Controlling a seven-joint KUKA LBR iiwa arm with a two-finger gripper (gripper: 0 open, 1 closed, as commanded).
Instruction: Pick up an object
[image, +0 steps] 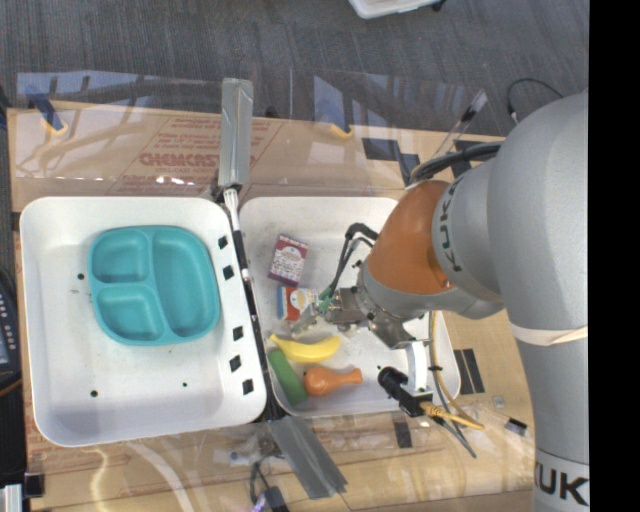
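Left to right: left bin (40, 300) holds a teal divided plate (155, 283), lying flat toward its upper left. Right bin (262, 225) carries a small red-and-white box (288, 259) near its upper left, a smaller carton (293, 302) just below that, then a banana (306, 348), a green vegetable (285, 374) and an orange gourd-shaped toy (330, 380) bunched along the bin's lower edge. Claw (325, 306) sits low over the bin's middle, beside the carton; cannot tell its opening. Grey arm (530, 230) covers the desk's right side.
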